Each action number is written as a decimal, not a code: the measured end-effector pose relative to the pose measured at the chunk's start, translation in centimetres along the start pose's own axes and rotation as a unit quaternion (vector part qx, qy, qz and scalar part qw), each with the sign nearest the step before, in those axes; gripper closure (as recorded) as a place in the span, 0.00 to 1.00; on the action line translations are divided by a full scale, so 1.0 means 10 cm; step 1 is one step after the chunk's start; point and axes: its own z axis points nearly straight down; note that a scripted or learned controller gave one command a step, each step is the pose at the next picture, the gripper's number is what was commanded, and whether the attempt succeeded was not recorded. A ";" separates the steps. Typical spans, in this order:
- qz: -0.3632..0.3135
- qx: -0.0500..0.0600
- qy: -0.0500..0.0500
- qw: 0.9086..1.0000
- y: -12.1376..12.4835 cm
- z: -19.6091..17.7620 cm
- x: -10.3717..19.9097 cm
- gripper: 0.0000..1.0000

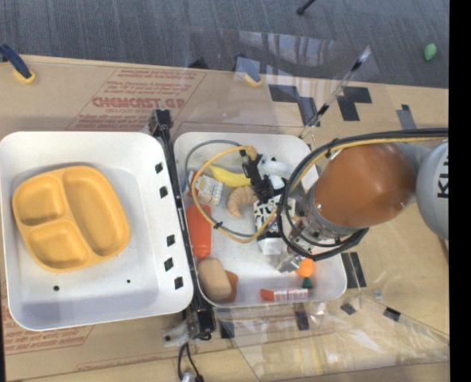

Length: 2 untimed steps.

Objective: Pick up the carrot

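The carrot (200,231) is a long orange piece lying along the left wall of the right bin (331,285), pointing front to back. My gripper (286,253) hangs low over the right half of that bin, under the orange wrist band, well to the right of the carrot and apart from it. A small orange item with a green tip (305,268) lies just right of the gripper, near the bin's front right.
A potato (216,280) sits in front of the carrot. A banana (234,177), a croissant (239,202), a packet (208,188) and a black-and-white cow toy (266,211) crowd the bin's back. A red-and-white tube (284,294) lies at the front wall. The left bin (100,293) holds a yellow divided plate (68,216).
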 end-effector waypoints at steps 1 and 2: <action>-0.190 0.002 0.001 0.982 -0.08 -0.01 0.17 1.00; -0.191 0.002 0.002 0.982 -0.08 -0.01 0.17 0.00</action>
